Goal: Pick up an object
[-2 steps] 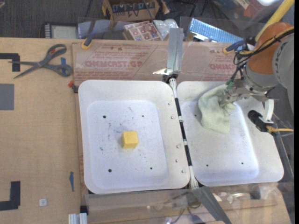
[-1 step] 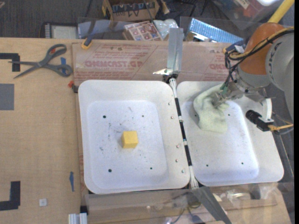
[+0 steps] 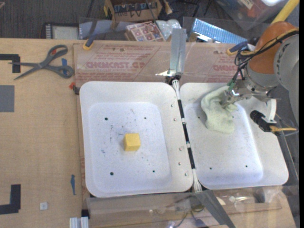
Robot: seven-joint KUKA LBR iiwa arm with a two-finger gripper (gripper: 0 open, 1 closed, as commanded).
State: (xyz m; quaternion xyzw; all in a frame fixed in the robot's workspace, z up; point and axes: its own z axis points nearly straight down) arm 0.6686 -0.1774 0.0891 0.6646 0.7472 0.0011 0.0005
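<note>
A pale green cloth (image 3: 216,112) lies crumpled in the right bin (image 3: 237,167), near its far edge. My gripper (image 3: 231,98) is down on the cloth's upper right part, its tip pressed into the folds. A small yellow block (image 3: 132,142) rests near the middle of the left bin (image 3: 95,175), well away from the gripper.
Scissors (image 3: 47,63) lie on the bench at the far left. A cardboard sheet (image 3: 123,63) and a metal bracket (image 3: 178,51) stand behind the bins. Boxes and clutter sit beyond the bench's back edge.
</note>
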